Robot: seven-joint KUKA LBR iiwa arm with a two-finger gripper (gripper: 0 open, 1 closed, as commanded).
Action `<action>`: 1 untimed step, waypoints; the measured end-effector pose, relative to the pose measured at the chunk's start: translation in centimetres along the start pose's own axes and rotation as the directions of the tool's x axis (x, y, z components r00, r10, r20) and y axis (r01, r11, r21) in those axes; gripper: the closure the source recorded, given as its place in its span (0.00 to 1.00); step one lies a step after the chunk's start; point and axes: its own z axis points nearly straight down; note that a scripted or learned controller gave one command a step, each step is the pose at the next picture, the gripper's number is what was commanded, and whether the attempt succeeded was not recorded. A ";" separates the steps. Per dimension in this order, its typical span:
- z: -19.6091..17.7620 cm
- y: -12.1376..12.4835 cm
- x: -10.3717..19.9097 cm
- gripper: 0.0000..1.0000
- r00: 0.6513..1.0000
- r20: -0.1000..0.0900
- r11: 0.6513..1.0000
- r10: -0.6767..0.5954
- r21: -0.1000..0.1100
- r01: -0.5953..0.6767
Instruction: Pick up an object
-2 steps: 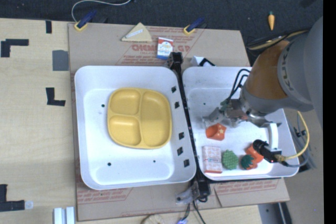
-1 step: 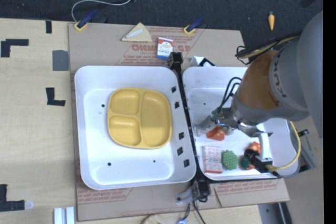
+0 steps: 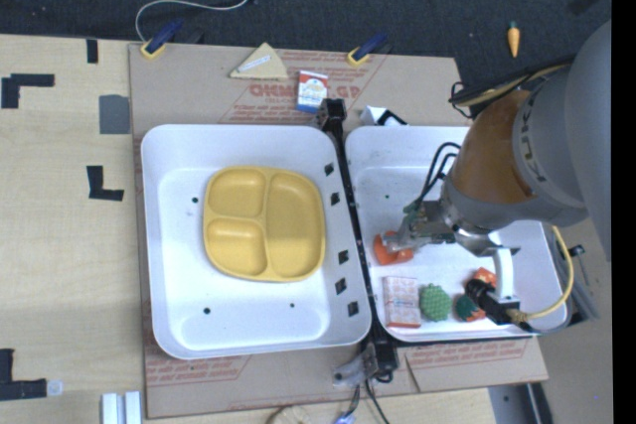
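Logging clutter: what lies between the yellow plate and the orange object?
Camera view: between the yellow plate and the orange object, just bare bin floor and the bins' joined rims with black clips.

Smooth yellow plastic plate, glossy white bins

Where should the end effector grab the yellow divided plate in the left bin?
Probably the raised outer rim of the yellow plate, from above, on the edge nearest the arm: it lies flat and looks too wide to span, with bare left bin floor around it.
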 end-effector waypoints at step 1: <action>-8.8 4.2 4.4 1.00 1.000 -0.005 1.000 -0.002 0.007 0.002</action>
